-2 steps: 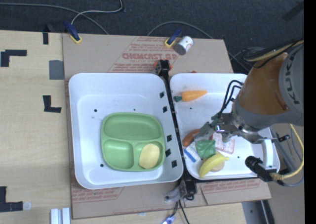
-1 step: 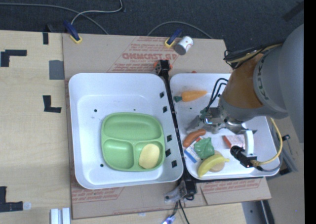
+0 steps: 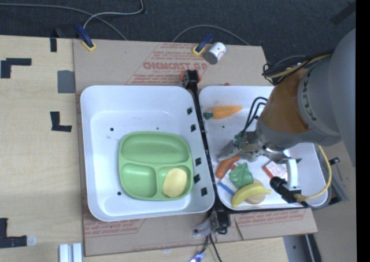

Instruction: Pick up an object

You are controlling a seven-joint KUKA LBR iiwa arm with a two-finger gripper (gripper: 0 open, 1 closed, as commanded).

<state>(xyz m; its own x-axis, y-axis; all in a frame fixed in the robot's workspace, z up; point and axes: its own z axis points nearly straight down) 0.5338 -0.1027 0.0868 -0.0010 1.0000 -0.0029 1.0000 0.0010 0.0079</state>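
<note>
We see the tool (image 3: pixel 240 144) above the orange chili (image 3: pixel 226 166); grip state indiscernible. Crowding toys at six o'clock could deflect it.

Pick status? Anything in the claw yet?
Nothing looks picked yet. The grey arm with the orange band is down over the right white bin, its claw low among the toys, close to the orange-red sausage-shaped piece and green leafy toy. I cannot tell if it grips anything. The yellow banana and orange carrot lie untouched. Left: grasp and lift.
</note>
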